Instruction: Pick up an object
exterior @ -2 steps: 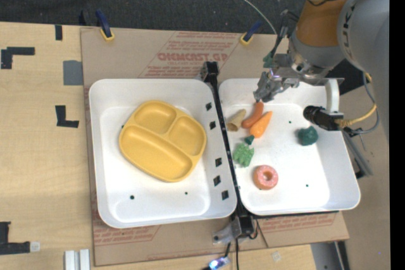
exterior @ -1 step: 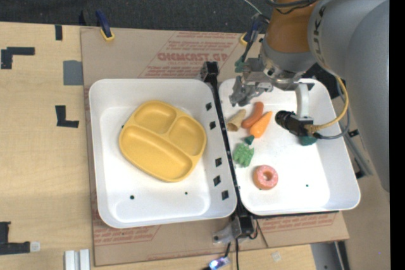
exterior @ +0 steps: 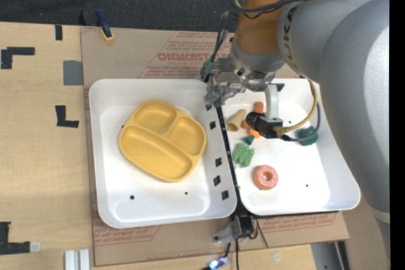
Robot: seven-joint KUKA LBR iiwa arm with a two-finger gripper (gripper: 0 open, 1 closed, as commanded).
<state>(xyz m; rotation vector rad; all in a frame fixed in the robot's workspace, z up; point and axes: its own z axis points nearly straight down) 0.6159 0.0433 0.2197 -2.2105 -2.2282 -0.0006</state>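
My gripper [exterior: 216, 95] hangs over the far end of the wall between the two bins, under the orange band of the arm. Nothing shows in its grasp. In the right bin [exterior: 329, 196], a tan cone-shaped piece [exterior: 236, 118] lies just right of the gripper. Small orange pieces [exterior: 257, 108] sit beside it. Nearer the front are a green leafy toy [exterior: 243, 153] and a pink donut [exterior: 265, 177]. A teal object [exterior: 308, 135] lies further right, partly behind the yellow cable.
A yellow divided plate [exterior: 163, 139] fills the middle of the left bin [exterior: 104, 199]. The bulky grey arm covers the right bin's far right corner. Brown cardboard lies under both bins.
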